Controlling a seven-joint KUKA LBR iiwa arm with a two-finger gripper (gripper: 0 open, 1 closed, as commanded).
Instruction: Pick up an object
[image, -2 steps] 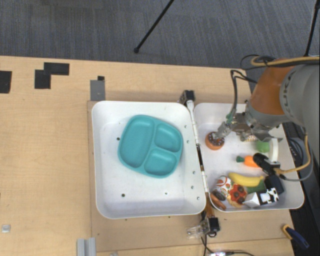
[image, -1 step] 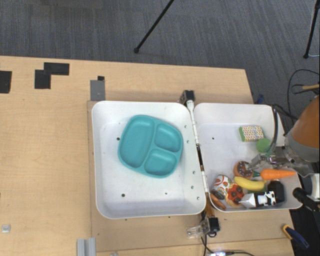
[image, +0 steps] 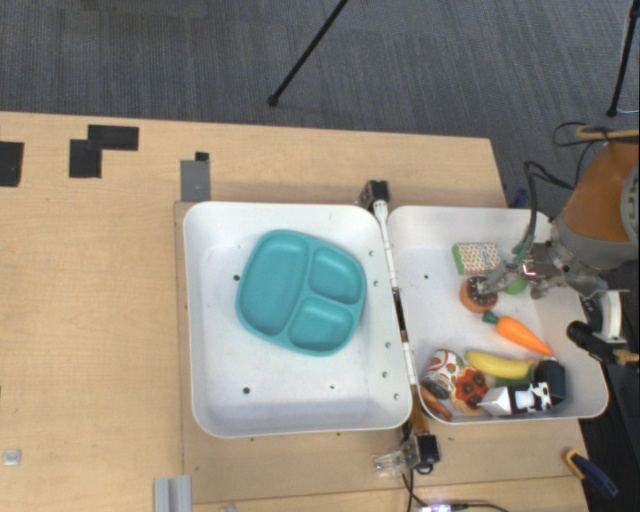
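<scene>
My gripper (image: 518, 281) hangs low over the back of the right bin (image: 430, 235), open, with its fingers spread apart. The left fingertip (image: 491, 287) is over a round orange-brown toy (image: 474, 295). A small green object (image: 515, 284) shows in the gap between the fingers; I cannot tell whether they touch it. A patterned green block (image: 475, 257) lies just behind. In front lie a carrot (image: 520, 335), a banana (image: 498, 365), a patterned red and white toy (image: 450, 378) and a black and white carton (image: 532, 396).
The left bin (image: 215, 300) holds a teal divided plate (image: 302, 291). The grey arm with its orange band (image: 598, 192) comes in over the right bin's right wall. Black clamps (image: 376, 192) sit where the bins meet.
</scene>
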